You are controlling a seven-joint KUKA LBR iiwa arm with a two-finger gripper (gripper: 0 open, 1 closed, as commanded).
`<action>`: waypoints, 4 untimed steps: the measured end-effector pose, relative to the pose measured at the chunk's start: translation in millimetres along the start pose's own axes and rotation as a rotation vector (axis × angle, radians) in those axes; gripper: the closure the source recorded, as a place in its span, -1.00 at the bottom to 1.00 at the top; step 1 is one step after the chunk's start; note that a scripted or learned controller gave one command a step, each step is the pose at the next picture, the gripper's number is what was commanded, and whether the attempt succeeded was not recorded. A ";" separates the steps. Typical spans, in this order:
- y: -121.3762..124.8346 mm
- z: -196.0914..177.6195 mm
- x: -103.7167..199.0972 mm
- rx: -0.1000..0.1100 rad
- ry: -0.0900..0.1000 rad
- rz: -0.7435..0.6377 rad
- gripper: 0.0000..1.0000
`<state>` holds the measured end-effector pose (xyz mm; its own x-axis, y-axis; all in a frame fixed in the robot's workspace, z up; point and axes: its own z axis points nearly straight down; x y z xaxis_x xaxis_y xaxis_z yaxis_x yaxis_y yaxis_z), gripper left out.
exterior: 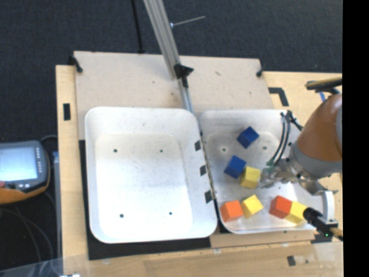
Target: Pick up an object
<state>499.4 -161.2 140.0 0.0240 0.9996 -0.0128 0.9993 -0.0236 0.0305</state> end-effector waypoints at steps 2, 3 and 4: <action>3.6 -20.9 -3.9 -0.017 -0.010 -0.001 1.00; 64.0 -65.8 33.8 0.021 0.012 -0.033 1.00; 60.1 -63.0 30.5 0.030 0.011 -0.030 -1.00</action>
<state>558.3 -131.2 204.5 -0.0064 1.0000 -0.0020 1.0000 0.0064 -0.0002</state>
